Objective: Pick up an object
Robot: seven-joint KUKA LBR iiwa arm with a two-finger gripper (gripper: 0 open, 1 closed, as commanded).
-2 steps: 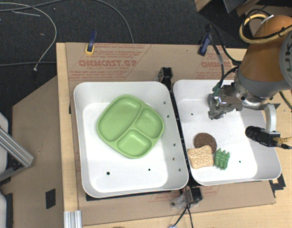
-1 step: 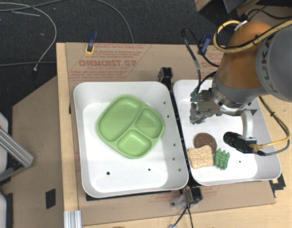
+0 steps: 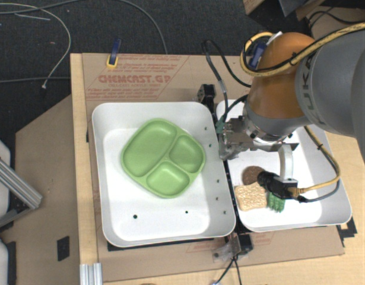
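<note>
Progress on the pick is judged to be slight: nothing is seen lifted, and every loose item lies on a bin floor. The grey arm, marked by an orange band, is extended from the right. The gripper is placed low at the left wall of the right shallow white bin, just beside the divide shared with the left shallow white bin. How far the gripper is open cannot be told, since it is viewed from above and masked by the wrist; nothing is seen held in it.

Three candidates are found in the right bin, all on the camera's side of the gripper. A tan, speckled square cracker-like piece lies nearest the front left corner. A dark brown round disc lies just behind it, touching it or nearly so. A small green ridged piece lies just beside the tan piece's right edge. In the left bin a pale green plastic plate with three compartments lies flat near the middle, well apart from the gripper.

No object has yet been grasped, so the whole task is judged to be left: the gripper has to be set over one item, closed on it and raised clear of the bin. The brown disc is judged the nearest candidate.
</note>
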